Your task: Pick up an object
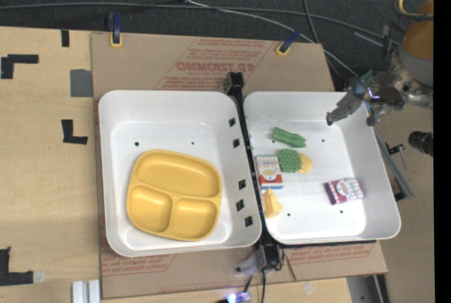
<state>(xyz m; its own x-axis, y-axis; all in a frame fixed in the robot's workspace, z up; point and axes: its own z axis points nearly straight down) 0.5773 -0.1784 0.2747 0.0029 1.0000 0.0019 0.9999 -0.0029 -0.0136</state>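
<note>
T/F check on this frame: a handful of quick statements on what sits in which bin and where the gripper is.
1. The yellow divided plate lies in the left bin. True.
2. The green pickle-shaped toy lies in the left bin. False: it is in the right bin.
3. The gripper is over the right bin's upper right corner. True.
4. The small purple packet is between the gripper's fingers. False: it lies on the bin floor, apart from the gripper.
5. The red and white carton lies near the divider between the bins. True.

Right bin (366, 224) — green pickle-like piece (288, 137) lying flat near centre; green-yellow toy (294, 162) just below; small carton (268, 172) by left wall; yellow piece (272, 203) beneath; purple packet (344, 190) apart, right.
</note>
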